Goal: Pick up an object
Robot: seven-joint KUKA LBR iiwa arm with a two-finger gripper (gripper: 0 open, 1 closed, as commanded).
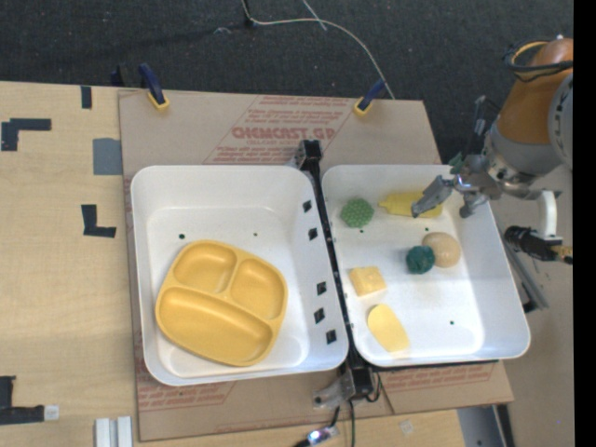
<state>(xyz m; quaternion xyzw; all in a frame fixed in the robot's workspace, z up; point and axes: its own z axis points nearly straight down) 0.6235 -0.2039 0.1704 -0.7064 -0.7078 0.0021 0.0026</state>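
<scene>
A: Objects lie loose in the right bin [503, 343]: a green bumpy ball [357, 213] near the divider, a yellow flat piece [400, 203] at the far side, a dark green lump [420, 260] touching a beige egg-shaped thing [443, 249], a pale yellow block [367, 280], and a yellow oval piece [387, 328] nearest the front rim.

B: And the gripper [453, 196]?

A: It hangs over the far right part of that bin. Its two fingers [431, 196] stand spread apart, and nothing sits between them. One fingertip is just beside the right end of the yellow flat piece; whether it touches cannot be told from this slanted overhead view.

B: Where does the arm [535, 101] come from?

A: From the right, grey with its orange band above the wrist.

B: What about the left bin [149, 194]?

A: It bears a yellow divided plate [221, 301], three compartments, lying flat toward the front left corner. Both bins rest on a brown cardboard sheet [270, 128], held at the far edge by two clamps [154, 89].
</scene>
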